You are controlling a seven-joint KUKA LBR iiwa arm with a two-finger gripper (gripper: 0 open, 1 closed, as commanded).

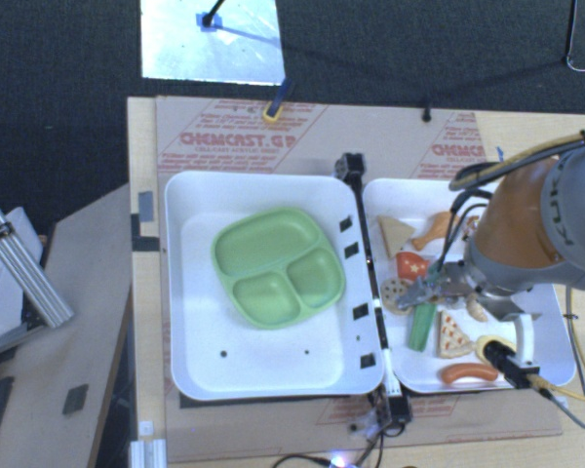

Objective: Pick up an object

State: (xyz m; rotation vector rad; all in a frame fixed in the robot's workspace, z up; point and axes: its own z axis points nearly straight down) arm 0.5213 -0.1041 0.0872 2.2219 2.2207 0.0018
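Claw [431, 286] hovers low among the toy food; spread or pinched, I cannot tell. Green cucumber [421, 327] sits just below it; next, descend and close.

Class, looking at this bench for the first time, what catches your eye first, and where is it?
A pale green divided tray lies in the left white bin. The grey and orange arm reaches into the right bin, its gripper low over toy food: a green cucumber, pizza slice and sausage.

toy foods [421, 326] scattered, right bin [565, 359]
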